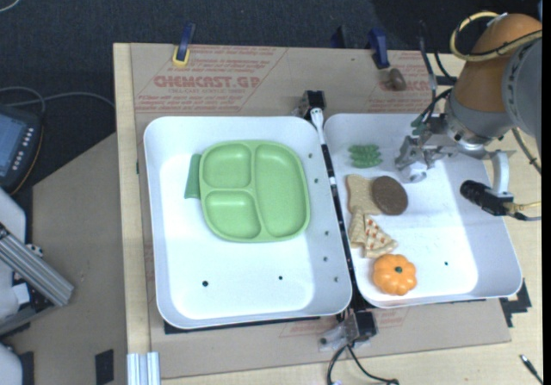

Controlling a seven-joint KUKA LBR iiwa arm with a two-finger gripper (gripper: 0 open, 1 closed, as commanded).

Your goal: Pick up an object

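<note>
Claw (415, 166) hangs low in my right bin (482, 267), just above and right of the brown disc (389, 195); whether it is wide or narrow I cannot tell. I judge the disc my target, being nearest. It lies flat, round and dark, overlapping a tan cracker (361, 192). Beyond sit green sprig (364, 155), pizza slice (373, 235), pumpkin (393, 275), and a green tray (255, 190) in the left bin (176, 228).

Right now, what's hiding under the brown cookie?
The brown cookie lies on a tan cracker, covering its right part. Whatever else is beneath the cookie is hidden.
</note>
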